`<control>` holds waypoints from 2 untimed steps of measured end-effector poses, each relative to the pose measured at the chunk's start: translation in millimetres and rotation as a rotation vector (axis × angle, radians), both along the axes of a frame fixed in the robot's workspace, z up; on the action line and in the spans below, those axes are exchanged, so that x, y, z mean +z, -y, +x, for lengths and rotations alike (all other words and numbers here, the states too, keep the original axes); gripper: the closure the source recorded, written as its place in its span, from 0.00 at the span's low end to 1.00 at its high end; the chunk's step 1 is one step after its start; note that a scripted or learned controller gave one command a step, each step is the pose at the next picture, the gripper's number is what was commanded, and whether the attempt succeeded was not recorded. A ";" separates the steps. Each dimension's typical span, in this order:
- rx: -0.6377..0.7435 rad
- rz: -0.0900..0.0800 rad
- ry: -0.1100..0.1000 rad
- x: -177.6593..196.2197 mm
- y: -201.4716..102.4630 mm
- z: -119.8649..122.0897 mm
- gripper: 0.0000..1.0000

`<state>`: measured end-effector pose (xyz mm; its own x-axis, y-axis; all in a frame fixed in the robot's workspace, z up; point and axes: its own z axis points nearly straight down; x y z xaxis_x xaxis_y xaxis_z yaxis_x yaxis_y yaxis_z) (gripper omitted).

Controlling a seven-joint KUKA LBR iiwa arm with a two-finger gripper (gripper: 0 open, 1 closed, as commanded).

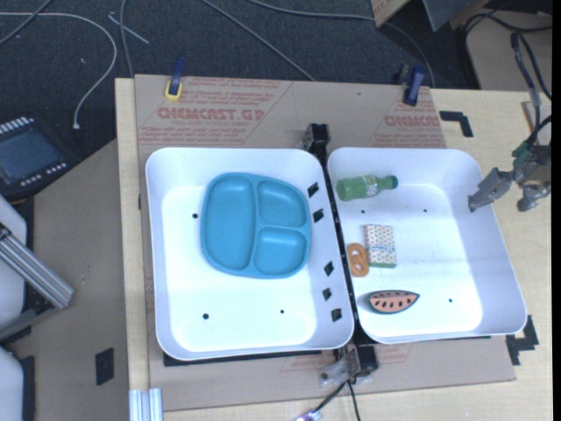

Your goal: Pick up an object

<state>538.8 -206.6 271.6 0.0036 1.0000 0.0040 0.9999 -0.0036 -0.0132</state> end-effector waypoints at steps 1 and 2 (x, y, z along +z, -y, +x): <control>0.004 -0.003 0.013 6.9 -0.8 2.3 0.00; 0.003 -0.002 0.009 -35.2 1.9 2.5 0.00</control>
